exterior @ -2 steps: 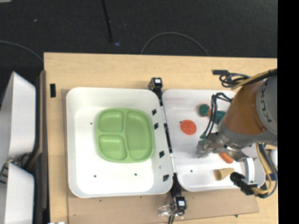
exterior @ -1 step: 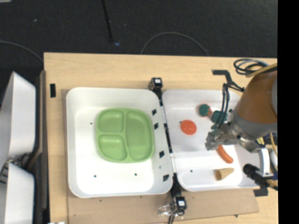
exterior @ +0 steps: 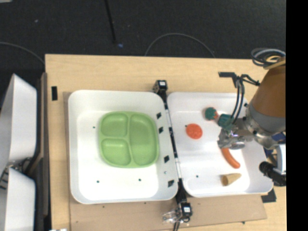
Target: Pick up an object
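Wooden bench point(exterior: 110, 71) carries two white bins, and over the right bin point(exterior: 192, 177) the gripper point(exterior: 231, 141) is blurred by its own metal, so I cannot tell how it is set. Just below it lies an orange carrot point(exterior: 231, 158), with a tan cone point(exterior: 231, 179) nearer the bin's front. Left of the gripper sit a red disc point(exterior: 194, 131) and a teal lump point(exterior: 210, 113); the left bin point(exterior: 82, 177) holds a green divided plate point(exterior: 129, 139).

The grey arm, orange-banded above the wrist, reaches in from the right, its end effector point(exterior: 230, 141) pointing down.
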### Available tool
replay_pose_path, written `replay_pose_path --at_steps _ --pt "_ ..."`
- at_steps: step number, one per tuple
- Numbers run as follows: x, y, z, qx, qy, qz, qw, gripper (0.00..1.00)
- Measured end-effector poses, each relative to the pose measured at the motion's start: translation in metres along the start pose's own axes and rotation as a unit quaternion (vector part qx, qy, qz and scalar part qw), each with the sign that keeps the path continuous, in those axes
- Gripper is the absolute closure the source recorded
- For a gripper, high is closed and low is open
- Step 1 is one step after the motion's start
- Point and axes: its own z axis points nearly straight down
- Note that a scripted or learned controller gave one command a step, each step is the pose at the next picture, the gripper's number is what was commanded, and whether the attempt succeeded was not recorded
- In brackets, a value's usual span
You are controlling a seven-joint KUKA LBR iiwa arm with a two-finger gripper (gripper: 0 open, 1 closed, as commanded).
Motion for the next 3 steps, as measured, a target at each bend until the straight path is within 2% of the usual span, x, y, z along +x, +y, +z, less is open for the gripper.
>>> replay_pose_path --at_steps 1,3 --pt "-0.001 0.002 -0.034 0.000 0.000 0.000 1.0000 1.00" --pt "0.093 0.056 -0.041 0.002 0.001 -0.002 1.0000 1.00"
